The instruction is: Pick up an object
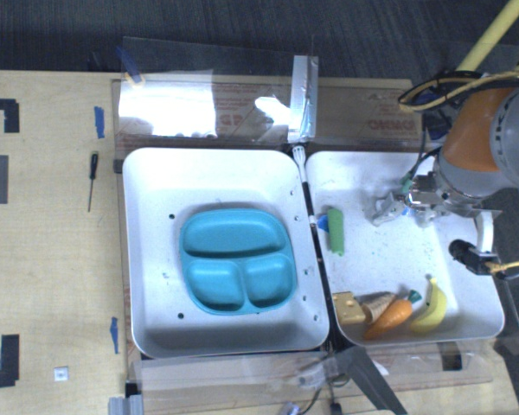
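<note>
In the right bin (389, 258) a green marker-like stick (335, 230) with a blue piece beside it lies near the left wall. Along the front wall lie a tan block (349, 309), an orange carrot (389, 315) and a yellow banana (431, 306). My gripper (386, 206) hangs over the bin's back right part, pointing left, well apart from all of these objects. Nothing shows between its metal fingers.
The left bin (147, 232) holds a blue divided tray (236, 259). A clear panel and a metal post (304, 98) stand behind the bins. Cables and a yellow pole (493, 28) are at the back right. A screwdriver (92, 178) lies on the wooden bench at the left.
</note>
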Controlling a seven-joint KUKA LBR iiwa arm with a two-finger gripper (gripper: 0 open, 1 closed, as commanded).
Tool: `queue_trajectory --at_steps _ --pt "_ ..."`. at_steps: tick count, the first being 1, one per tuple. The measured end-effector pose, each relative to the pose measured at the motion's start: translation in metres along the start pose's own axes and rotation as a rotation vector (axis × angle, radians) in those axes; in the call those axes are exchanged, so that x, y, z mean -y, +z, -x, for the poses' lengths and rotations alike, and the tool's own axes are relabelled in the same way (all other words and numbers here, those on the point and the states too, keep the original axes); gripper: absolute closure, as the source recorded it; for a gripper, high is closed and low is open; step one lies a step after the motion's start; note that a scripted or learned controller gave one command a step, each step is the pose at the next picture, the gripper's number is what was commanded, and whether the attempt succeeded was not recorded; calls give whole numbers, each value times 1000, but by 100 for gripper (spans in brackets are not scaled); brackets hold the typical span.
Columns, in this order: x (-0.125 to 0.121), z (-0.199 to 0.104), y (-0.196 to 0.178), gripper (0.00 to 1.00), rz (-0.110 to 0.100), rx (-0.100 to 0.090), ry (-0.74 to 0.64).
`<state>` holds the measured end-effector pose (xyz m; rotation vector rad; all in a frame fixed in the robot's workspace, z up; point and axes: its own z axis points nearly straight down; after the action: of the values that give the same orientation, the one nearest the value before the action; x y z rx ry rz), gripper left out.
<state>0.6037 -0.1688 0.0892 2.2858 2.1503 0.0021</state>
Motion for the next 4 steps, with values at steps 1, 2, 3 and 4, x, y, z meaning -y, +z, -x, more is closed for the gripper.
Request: queue_trajectory --at_steps 1,2,3,4 --pt "104 13 -50 0 -1 0 -37" --pt "119 34 -7 0 -2 -1 -19" --pt "124 7 -15 0 -4 -3 -145" --pt "89 -42 -4 0 19 8 -224"
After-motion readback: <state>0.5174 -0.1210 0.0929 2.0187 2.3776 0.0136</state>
